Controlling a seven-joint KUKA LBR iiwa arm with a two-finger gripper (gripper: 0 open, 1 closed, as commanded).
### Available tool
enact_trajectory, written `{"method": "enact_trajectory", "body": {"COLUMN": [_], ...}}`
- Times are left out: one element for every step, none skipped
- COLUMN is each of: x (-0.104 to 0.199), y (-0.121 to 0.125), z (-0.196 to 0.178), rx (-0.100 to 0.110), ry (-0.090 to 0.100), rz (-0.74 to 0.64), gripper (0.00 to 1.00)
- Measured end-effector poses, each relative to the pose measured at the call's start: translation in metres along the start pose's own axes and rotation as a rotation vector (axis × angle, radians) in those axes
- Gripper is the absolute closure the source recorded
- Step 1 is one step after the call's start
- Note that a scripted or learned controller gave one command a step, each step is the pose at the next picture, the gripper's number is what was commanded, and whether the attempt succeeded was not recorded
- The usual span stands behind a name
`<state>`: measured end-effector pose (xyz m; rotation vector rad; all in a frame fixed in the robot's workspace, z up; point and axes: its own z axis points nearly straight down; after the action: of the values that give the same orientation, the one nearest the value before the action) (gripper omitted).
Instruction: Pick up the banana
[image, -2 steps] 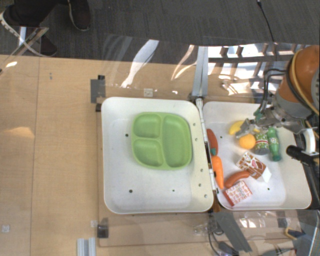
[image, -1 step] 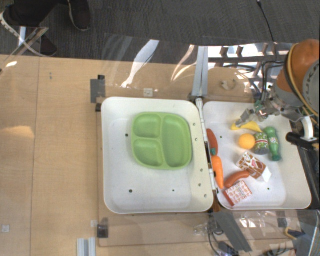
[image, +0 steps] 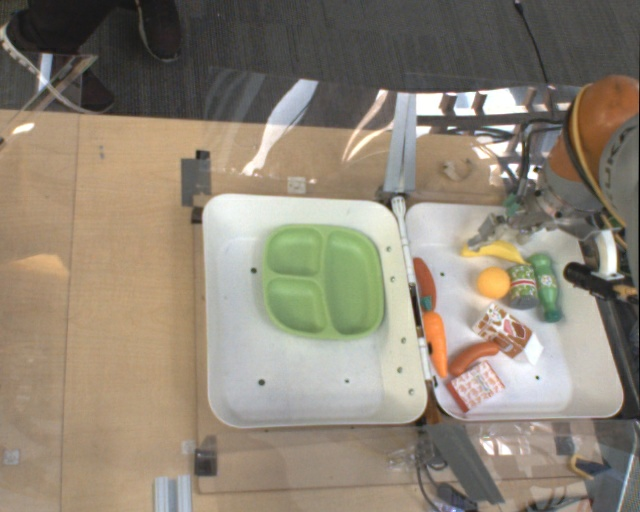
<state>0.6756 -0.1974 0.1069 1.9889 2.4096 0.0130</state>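
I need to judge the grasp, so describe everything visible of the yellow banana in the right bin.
The yellow curved banana lies on its side near the far edge of the right shallow white bin, its length running roughly left to right, its left tip slightly raised toward the far rim. It looks smooth and plastic-like, with a darker stem end. The grey end effector sits at its far side, but whether the two touch is unclear. The round orange fruit sits just in front, very close or touching.

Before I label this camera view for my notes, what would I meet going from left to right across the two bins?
Green three-compartment plastic plate in the left white bin → orange toy carrot at the right white bin's left wall → round orange fruit → green plastic bottle.
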Motion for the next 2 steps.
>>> {"method": "enact_trajectory", "body": {"x": [-0.0028,-0.0022], "y": [0.0033,-0.0047], "z": [0.0029,-0.0001], "rx": [-0.011,-0.012], "ry": [0.006,0.0], "rz": [0.228,0.315], "gripper": [0.0,0.0]}}
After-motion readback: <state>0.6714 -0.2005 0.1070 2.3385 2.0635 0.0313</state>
